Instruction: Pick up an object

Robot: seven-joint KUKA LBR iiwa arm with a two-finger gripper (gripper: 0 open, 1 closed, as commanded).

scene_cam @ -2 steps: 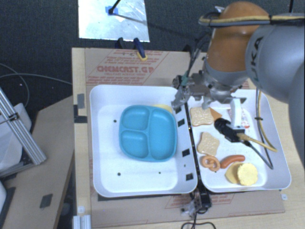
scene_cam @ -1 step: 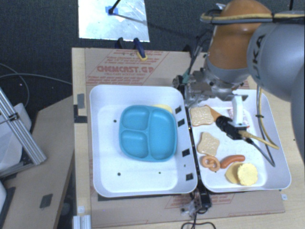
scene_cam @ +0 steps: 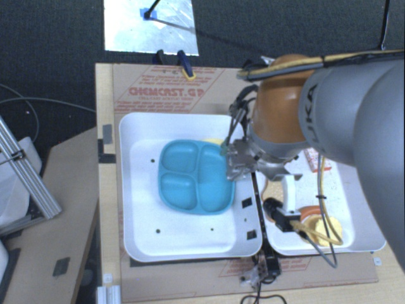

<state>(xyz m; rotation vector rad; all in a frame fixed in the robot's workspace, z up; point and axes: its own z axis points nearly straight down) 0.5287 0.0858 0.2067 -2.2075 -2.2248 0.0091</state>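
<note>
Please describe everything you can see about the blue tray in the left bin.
The blue tray is a light blue, smooth, plastic-looking plate with rounded corners and three recessed compartments. It lies flat, slightly turned, on the floor of the left bin, toward its right side. The end effector overlaps its right edge; contact cannot be judged.

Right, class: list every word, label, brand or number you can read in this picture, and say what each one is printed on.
"CHEMCAST GP", in red letters on the brown cardboard sheet behind the white bins.
Smaller red print under that line: too small to read.
"KA", dark letters on the grey arm, partly cut off by the curve.
Red-and-white packet in the right bin: print too blurred to read.
</note>
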